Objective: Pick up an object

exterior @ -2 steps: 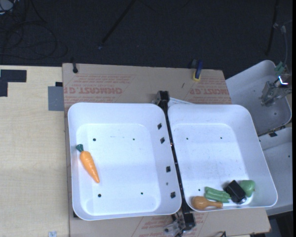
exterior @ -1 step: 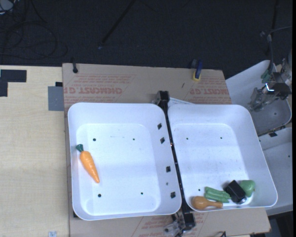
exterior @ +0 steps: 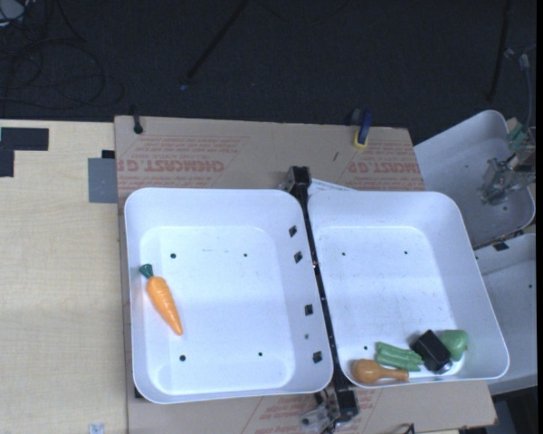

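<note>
Toys lying in two white bins, waiting to be picked.

Carrot (exterior: 164, 304) with a green top is lying alone near the left wall of the left bin (exterior: 226, 333), its tip pointing toward the near edge. Four things are crowding the near right corner of the right bin (exterior: 389, 269): an orange pear-shaped toy (exterior: 378, 372) against the near wall, a green pod (exterior: 398, 356) just behind it, a black block (exterior: 432, 350) touching the pod, and a green rounded toy (exterior: 454, 340) partly tucked behind the block. Both bins are sitting on a cardboard sheet (exterior: 217, 156).
</note>
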